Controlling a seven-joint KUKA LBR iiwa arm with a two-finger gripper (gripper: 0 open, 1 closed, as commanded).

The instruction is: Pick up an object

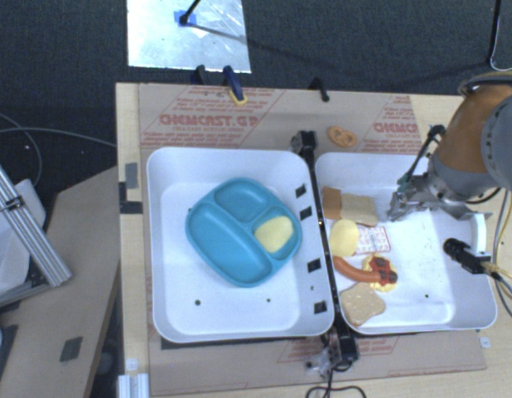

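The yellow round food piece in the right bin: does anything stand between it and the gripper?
Nothing visible blocks it. The gripper hovers right of the cracker; the yellow round piece lies lower left, with bare right bin floor between.

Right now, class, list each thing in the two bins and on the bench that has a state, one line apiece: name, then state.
blue plate: flat in the left bin, right way up.
yellow piece: lying in a plate compartment.
lemon: resting in the right bin.
hot dog: lying flat, beside the lemon.
toast slice: flat, near the front wall.
pretzel: on the bench, outside both bins.
gripper: low over the right bin.
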